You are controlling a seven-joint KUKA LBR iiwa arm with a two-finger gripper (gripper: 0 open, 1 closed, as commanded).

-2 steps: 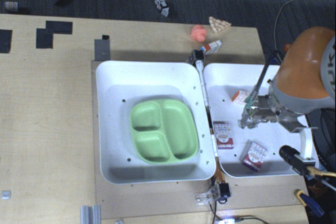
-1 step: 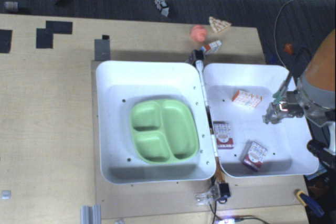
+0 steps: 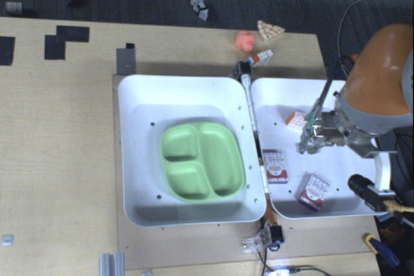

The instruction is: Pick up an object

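My gripper (image 3: 309, 142) hangs over the middle of the right bin (image 3: 336, 92), reaching in from the right under the grey arm with its orange band. Nothing shows between its fingertips. A small orange and white object (image 3: 295, 119) lies just up and left of the gripper. A red and white packet (image 3: 274, 167) lies near the bin's left wall, below and left of the gripper. Another small red and white box (image 3: 313, 191) sits tilted near the bin's front wall.
The left bin (image 3: 139, 139) holds a green divided plate (image 3: 200, 160). On the bench behind the bins lie a pink ball (image 3: 244, 41), a wedge-shaped toy (image 3: 270, 30) and a small tube (image 3: 261, 59). Cables and clips sit at the front edge.
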